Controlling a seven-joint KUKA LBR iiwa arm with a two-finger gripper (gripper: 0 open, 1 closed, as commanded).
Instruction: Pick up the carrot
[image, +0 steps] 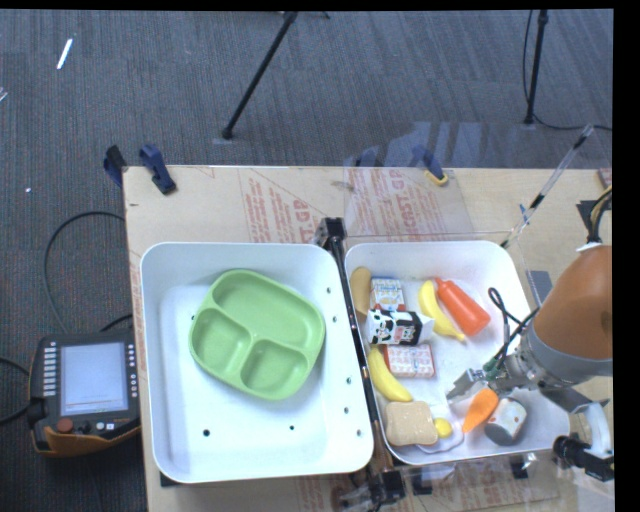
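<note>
A small orange carrot (481, 407) sits in the front right part of the right bin (500, 258), its tip pointing down-left. My gripper (485, 404) reaches in from the right under the orange-banded wrist. One dark finger (466, 383) lies against the carrot's upper left side and a grey finger (506, 421) against its lower right, so the gripper is shut on the carrot. I cannot tell whether the carrot is off the bin floor.
The right bin also holds an orange-red cylinder (464, 307), two bananas (432, 303) (388, 374), a cow-print carton (392, 326), small packets (410, 361), and a bread slice (408, 424). A green divided plate (257, 333) lies in the left bin (160, 300).
</note>
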